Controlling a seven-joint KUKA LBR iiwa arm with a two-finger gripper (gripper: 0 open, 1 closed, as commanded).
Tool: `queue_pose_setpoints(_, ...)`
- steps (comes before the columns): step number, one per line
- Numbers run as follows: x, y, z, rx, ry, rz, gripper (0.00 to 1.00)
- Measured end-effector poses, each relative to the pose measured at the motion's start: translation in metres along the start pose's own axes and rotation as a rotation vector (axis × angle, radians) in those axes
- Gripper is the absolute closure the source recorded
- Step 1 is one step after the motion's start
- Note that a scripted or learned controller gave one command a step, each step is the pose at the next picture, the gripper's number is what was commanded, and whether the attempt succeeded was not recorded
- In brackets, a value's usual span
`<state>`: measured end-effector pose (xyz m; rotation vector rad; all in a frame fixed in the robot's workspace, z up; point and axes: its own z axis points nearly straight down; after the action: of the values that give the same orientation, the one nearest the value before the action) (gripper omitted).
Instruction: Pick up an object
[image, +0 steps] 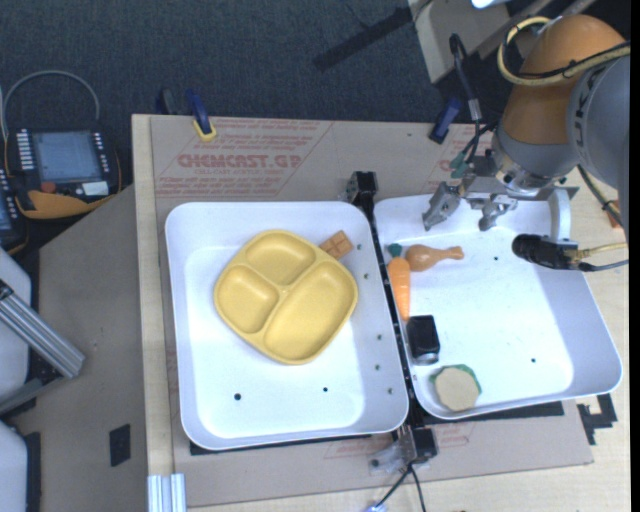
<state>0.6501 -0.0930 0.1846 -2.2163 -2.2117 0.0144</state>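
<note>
Drumstick toy (432, 257) lies in right bin (560, 330), near its upper left corner, just below gripper (467, 207). Gripper fingers spread open, nothing between them, hanging over bin's far edge. Step in hand, as judged: approach before grasp. Next move calls for descent and slight shift toward drumstick toy, jaws aligned across its narrow body. Carrot (400, 286) just beside it, risk of nudging. Arm enters from right, orange band (550, 60) above wrist, wrist pointing down.

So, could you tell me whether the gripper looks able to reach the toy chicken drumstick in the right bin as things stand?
Probably yes. The gripper hangs open just above the drumstick, with only bare bin floor between them; the carrot lies close beside it and might get nudged.
</note>
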Motion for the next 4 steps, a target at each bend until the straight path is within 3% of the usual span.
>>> queue_pose_setpoints(1,0.0,0.003,-0.008,-0.014,-0.001,-0.002,0.0)
queue_pose_setpoints(2,-0.001,-0.006,0.041,-0.007,0.0,-0.001,0.0)
queue_pose_setpoints(3,0.0,-0.002,0.085,-0.022,-0.001,-0.003,0.0)
queue_pose_setpoints(4,0.003,0.001,0.071,-0.033,0.002,-0.006,1.0)
